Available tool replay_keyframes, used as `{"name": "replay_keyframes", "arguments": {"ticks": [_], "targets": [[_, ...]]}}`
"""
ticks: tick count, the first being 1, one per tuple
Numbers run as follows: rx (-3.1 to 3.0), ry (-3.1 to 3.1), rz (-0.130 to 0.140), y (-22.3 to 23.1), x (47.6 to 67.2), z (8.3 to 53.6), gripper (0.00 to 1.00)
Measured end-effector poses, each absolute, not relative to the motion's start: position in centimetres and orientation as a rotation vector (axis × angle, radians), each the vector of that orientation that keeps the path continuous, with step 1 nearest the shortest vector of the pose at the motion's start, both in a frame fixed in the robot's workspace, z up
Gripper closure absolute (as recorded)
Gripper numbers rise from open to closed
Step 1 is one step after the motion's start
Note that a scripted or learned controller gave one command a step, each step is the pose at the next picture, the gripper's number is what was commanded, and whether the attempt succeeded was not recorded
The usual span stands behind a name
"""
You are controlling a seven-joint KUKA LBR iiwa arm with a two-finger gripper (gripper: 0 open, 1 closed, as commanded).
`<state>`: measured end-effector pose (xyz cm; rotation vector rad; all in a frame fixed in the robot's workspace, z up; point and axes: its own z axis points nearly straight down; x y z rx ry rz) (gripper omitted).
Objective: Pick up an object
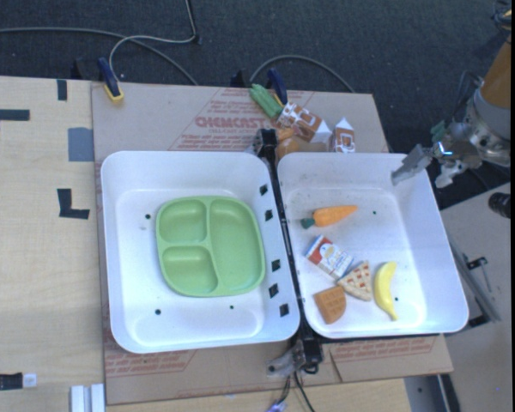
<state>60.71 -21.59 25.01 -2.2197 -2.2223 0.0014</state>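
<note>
The right bin (429, 230) holds an orange carrot (330, 216), a small red and white carton (329, 257), a pizza slice (358, 281), a yellow banana (384, 289) and a brown piece of toast (330, 304). My gripper (427, 168) hovers over the bin's far right corner, up and to the right of the carrot. It is open, with nothing between its fingers. One grey finger (407, 167) reaches over the bin's rim.
A green divided plate (210, 245) lies in the left bin (129, 230). Behind the bins, on the cardboard, lie a green toy (266, 100) and small cartons (301, 124). Cables run across the dark floor at the back.
</note>
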Motion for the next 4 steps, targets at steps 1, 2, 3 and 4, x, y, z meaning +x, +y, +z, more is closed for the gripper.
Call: {"name": "replay_keyframes", "arguments": {"ticks": [1, 2, 3, 4], "targets": [[-2.218, -2.222, 0.002, -15.7, 59.8, 16.8, 0.0], [-2.218, -2.22, 0.003, -12.3, 62.3, 9.4, 0.0], [-2.22, -2.224, 0.002, -12.3, 62.4, 8.6, 0.0], [-2.221, -2.224, 0.0, -12.3, 62.8, 8.6, 0.0]]}}
